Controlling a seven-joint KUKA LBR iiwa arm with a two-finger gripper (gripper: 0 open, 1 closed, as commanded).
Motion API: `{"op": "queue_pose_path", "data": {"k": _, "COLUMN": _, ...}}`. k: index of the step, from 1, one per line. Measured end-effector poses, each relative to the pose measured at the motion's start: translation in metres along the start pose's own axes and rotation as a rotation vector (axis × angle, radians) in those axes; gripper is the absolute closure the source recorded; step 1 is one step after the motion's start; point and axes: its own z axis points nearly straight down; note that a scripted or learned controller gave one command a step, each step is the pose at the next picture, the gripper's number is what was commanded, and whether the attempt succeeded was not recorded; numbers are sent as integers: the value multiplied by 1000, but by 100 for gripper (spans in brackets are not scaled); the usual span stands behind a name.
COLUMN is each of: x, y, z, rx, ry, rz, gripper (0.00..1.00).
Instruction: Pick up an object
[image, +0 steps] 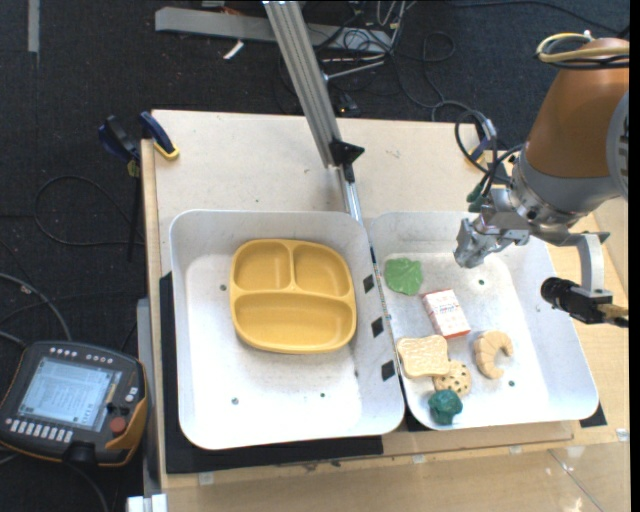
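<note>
Judging from the near edge of the right bin (560, 400) outward, six small toy foods lie there as candidates, all apparently light moulded pieces, stiff enough for a pinch, none fragile.

Nearest, by the near-left corner, sits a dark green broccoli piece (445, 404): knobbly, rounded, likely to roll; take it across its widest part. Touching it, a speckled cookie (457, 379) lies flat and thin, awkward to grip from above. Against that rests a tan bread slice (422, 355), flat and broad; its edges offer the only hold. Just beside, toward the right, a pale croissant (493, 352) is curved and ridged; pinch across its middle. Farther back, a small white-and-red carton (446, 312) presents parallel sides, the soundest hold of the lot. Beyond it, a green leaf (404, 275) lies flat near the left wall, thin and probably slippery.

At the far part of the bin, the gripper (472, 248) hangs above bare floor, apart from every item; whether it is wide or narrow cannot be told. Nothing is seen held.

Left bin (200, 300) carries a yellow divided tray (293, 295).
</note>
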Motion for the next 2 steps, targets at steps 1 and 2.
{"op": "queue_pose_path", "data": {"k": 1, "x": 49, "y": -16, "z": 20, "rx": 1, "ry": 0, "rz": 0, "gripper": 100}}
{"op": "queue_pose_path", "data": {"k": 2, "x": 104, "y": -26, "z": 35, "rx": 1, "ry": 0, "rz": -1, "gripper": 100}}
